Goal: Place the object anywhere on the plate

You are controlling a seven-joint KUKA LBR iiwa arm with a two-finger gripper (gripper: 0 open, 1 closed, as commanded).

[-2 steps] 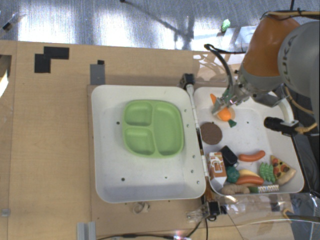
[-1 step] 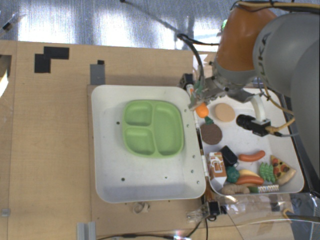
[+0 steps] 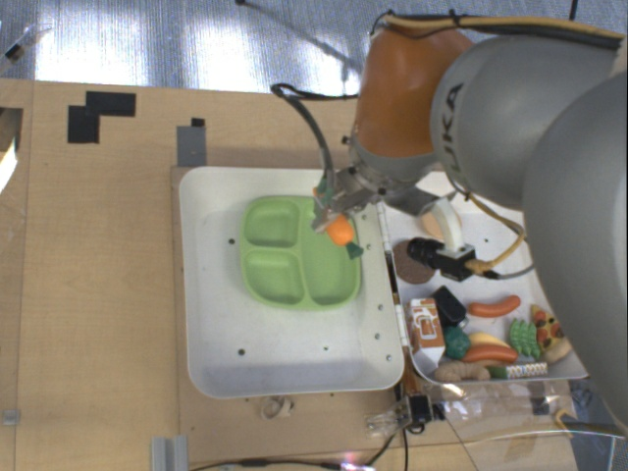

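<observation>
Gripper (image 3: 332, 214) hangs over the green plate (image 3: 294, 263), at its far right corner in the left bin (image 3: 216, 351), an orange carrot (image 3: 340, 232) right at its fingertips; toy food crowds the right bin (image 3: 510, 278).

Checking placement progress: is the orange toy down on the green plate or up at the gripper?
Cannot tell: the orange toy sits at the gripper, over the green plate.

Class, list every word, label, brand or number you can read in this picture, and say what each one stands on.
"KUKA": dark letters running down the grey arm, partly cut off at the curve of the casing.
Small orange-and-white box in the right bin: print on its face is too small and blurred to read.
Nothing else is readable.
</observation>
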